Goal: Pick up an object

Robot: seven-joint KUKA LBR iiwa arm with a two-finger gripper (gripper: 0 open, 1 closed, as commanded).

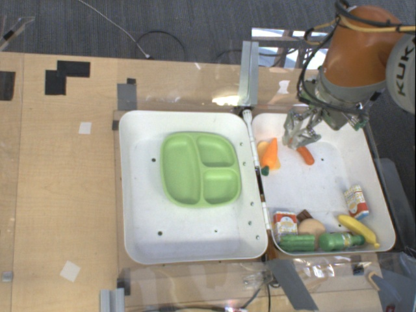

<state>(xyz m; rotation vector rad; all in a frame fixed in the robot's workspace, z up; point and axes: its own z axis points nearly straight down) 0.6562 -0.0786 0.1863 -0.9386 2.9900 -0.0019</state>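
A: Carrot piece is noted at the far end of the right bin, beyond the banana and bottles at the near wall.

B: Its position against the gripper?

A: It is found just beside and below the fingertips, long axis slanted toward the near right. Nothing is held; whether the jaws are parted cannot be told.

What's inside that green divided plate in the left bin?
The green plate sits in the left bin, and its three compartments look bare. Whatever is beneath the plate is covered. The food items, like the banana, lie in the right bin.
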